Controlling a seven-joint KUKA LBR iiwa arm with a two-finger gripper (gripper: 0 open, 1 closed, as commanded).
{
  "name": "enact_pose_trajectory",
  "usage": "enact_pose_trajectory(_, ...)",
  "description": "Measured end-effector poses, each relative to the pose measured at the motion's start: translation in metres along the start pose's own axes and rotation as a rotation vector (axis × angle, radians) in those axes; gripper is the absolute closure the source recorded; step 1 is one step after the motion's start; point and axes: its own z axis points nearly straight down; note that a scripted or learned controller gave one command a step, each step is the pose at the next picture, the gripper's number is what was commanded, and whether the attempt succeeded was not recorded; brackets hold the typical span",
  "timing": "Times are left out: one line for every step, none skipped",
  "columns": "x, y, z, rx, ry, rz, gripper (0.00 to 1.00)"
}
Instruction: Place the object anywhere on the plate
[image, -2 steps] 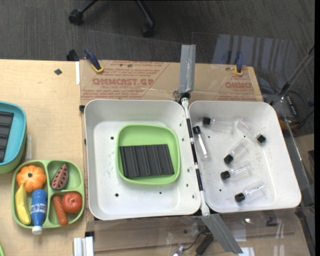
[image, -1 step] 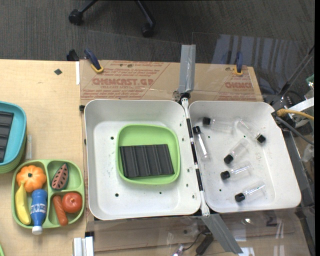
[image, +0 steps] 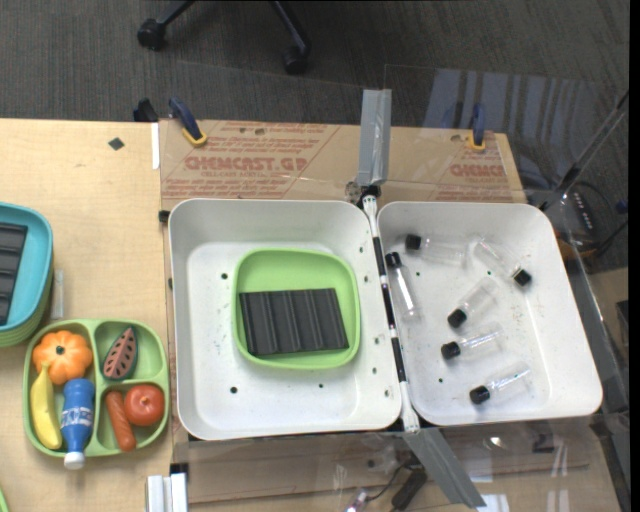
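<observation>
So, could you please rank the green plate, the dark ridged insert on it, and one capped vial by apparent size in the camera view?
1. Green plate
2. Dark ridged insert
3. Capped vial

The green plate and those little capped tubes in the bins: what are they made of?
The green plate looks like matte moulded plastic: even colour, soft rounded rim. The dark ribbed pad on it may be rubber or foam. The capped tubes seem to be clear plastic, possibly glass, with black caps; the bin shows through them.
</observation>
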Motion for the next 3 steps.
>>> enact_pose_trajectory(-0.024, -0.004, 0.131, 0.002, -0.001, 0.007, 0.00)
enact_pose_trajectory(-0.015, 0.013, -0.014, 0.000, 0.000, 0.000, 0.00)
enact_pose_trajectory(-0.014, -0.052, 0.109, 0.001, 0.000, -0.041, 0.00)
